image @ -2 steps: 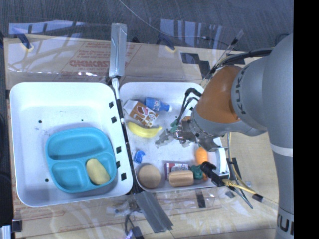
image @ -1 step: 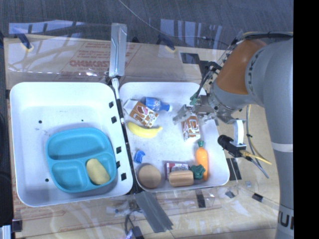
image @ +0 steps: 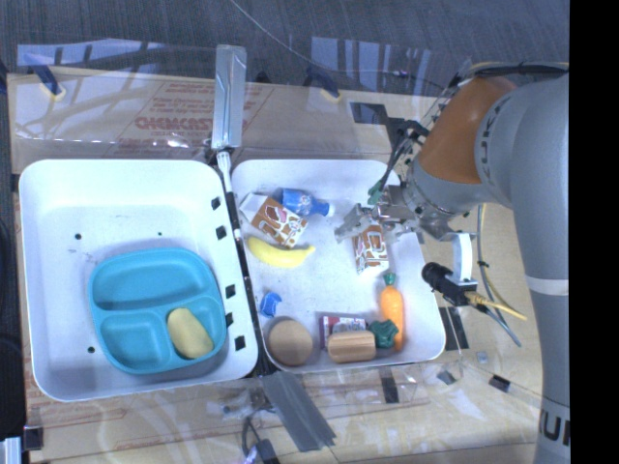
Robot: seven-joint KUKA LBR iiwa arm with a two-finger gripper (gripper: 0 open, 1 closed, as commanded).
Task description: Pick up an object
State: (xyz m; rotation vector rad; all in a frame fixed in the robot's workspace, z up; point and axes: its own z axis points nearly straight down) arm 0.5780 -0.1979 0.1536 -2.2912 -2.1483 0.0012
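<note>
I see a yellow potato (image: 191,332) in the blue tray (image: 145,288), left bin (image: 58,191). The gripper (image: 372,222) holds a small carton (image: 370,250) over the right bin (image: 319,172), above the carrot (image: 392,307).

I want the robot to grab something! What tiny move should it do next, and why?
Probably go straight down a little. The gripper hangs right over the small brown-and-white carton in the right bin, near the carrot. Nothing shows in its grasp yet, so lowering onto that carton looks like the closest chance.
</note>
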